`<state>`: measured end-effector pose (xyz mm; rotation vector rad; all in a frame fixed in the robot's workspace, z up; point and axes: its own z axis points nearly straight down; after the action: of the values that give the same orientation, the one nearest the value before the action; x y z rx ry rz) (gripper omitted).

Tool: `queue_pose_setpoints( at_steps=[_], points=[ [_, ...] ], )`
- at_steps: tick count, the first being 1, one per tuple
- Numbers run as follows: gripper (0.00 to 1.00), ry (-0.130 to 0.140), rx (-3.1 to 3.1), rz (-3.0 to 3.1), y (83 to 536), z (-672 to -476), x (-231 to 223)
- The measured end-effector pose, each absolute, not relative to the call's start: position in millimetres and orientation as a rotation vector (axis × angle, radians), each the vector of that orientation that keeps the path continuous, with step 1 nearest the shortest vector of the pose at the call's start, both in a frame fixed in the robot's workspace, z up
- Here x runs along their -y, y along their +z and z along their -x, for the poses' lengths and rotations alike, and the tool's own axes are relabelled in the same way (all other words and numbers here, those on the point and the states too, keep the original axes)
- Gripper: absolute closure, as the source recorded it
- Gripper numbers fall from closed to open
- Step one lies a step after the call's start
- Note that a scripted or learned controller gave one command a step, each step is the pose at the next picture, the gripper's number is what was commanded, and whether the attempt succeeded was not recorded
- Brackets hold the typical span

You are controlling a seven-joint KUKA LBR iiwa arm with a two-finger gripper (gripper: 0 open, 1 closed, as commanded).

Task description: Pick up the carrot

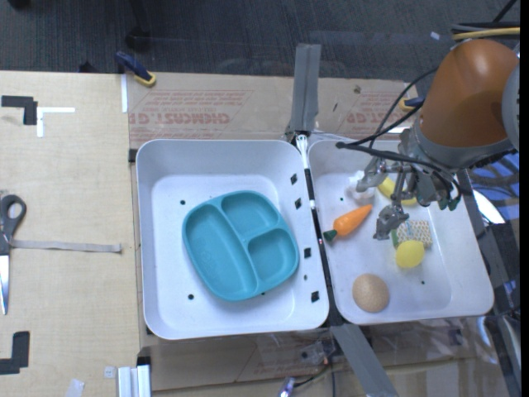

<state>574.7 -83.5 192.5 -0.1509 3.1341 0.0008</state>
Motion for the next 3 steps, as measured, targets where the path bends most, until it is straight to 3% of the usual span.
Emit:
queue_pose_setpoints(
  at_steps=[1, 2, 3],
  points=[
    [0.00, -0.001, -3.114, 0.382, 93.1, -587.0, 91.9],
    [0.00, -0.003, -3.098, 0.481, 94.4, -605.6, 90.8],
    [0.00, 0.000, -3.137, -0.063, 93.1, -594.4, 102.0]
  ],
)
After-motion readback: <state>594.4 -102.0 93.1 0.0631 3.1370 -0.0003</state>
